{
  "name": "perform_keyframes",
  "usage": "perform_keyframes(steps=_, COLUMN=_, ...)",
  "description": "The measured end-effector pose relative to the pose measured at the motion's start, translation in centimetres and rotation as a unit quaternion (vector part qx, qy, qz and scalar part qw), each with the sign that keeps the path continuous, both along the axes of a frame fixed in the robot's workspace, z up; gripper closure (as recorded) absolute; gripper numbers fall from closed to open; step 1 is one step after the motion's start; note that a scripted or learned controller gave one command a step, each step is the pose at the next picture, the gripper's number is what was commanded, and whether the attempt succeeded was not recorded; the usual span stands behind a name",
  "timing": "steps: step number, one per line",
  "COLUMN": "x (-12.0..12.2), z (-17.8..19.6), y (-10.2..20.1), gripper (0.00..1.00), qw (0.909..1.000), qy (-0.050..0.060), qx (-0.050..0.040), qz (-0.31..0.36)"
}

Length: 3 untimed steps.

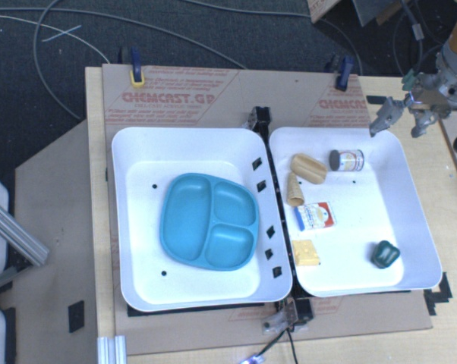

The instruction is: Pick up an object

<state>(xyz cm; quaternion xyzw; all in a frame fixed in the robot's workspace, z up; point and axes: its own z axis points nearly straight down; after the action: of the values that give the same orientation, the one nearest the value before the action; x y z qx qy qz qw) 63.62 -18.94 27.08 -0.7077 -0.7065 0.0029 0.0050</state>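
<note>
You have two white bins side by side on the bench: the left bin [130, 203] and the right bin [411, 203], touching along a shared middle edge with a row of black clips.

Count the contents. The left bin holds one thing, a blue divided plate [209, 221] with three compartments, lying flat near the bin's middle. The right bin holds six small things. Taking the plate as your landmark, all six lie to its right, across the divider. Nearest the plate are a tan cone-shaped piece [294, 189] and, below it, a yellow block [306, 252], both close to the divider. Just above the cone is a tan roll-shaped piece [310, 168], touching or nearly touching it. Right of that roll lies a small can [347, 160] on its side, with a dark end and a pale label. Between the cone and the yellow block sits a flat packet [315, 217] printed in red, white and blue. Farthest from the plate, toward the right bin's lower right corner, is a dark green rounded object [385, 255], well apart from the rest.

The gripper [402, 117] hangs above the right bin's upper right corner, far from the plate. Its two fingers are spread apart with nothing between them.
</note>
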Motion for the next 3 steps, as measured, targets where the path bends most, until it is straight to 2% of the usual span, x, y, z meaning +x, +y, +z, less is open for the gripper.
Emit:
perform_keyframes(steps=1, x=0.2, z=0.6, y=0.0, gripper=0.0, qw=1.0, qy=-0.005, qx=-0.0013, qz=0.001)
perform_keyframes(steps=3, x=0.7, z=-11.5, y=0.6, gripper=0.0, qw=1.0, qy=-0.002, qx=0.0, qz=0.002)
